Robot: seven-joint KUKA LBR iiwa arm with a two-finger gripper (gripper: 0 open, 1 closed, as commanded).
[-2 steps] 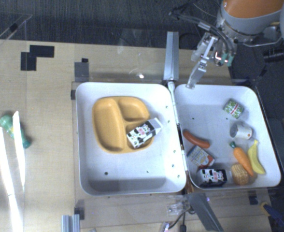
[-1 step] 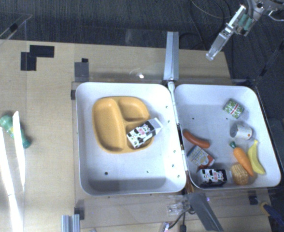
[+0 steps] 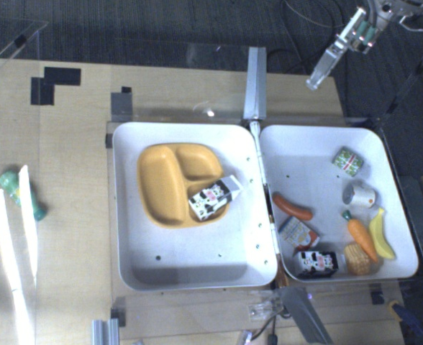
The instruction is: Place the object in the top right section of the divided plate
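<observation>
Yellow divided plastic plate (image 3: 170, 185) | black-and-white cow-print carton (image 3: 213, 198) in lower right section: light, stiff, grip flat sides | gripper (image 3: 318, 76) jaws: cannot tell

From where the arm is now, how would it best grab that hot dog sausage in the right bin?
Probably from straight above, fingers closing across the middle of the sausage. It lies flat and slanted, long and narrow, so its short width suits the gripper. Bare bin floor flanks its upper side; a small packet sits close below.
</observation>
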